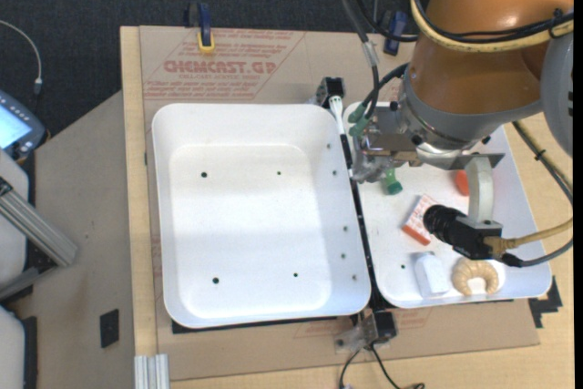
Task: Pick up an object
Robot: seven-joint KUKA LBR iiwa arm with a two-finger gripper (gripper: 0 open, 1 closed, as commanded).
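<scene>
The bench (228, 59) is lying under me with its brown printed sheet, and it is carrying two white bins side by side. I am reaching in with my arm (492, 23) over the right bin (392, 260), while the left bin (246, 223) is sitting beside it. My fingers (373, 164) are hanging low at the right bin's left wall, close to the shared edge. My wrist is shadowing them, so I cannot tell whether they are apart or together. A tan croissant-shaped piece (478, 278) is lying at the near rim, a white block (430, 273) just beside it. A red-and-white box (419, 219) is resting mid-bin. A small green piece (393, 187) is sitting just below my fingers, possibly touching.
</scene>
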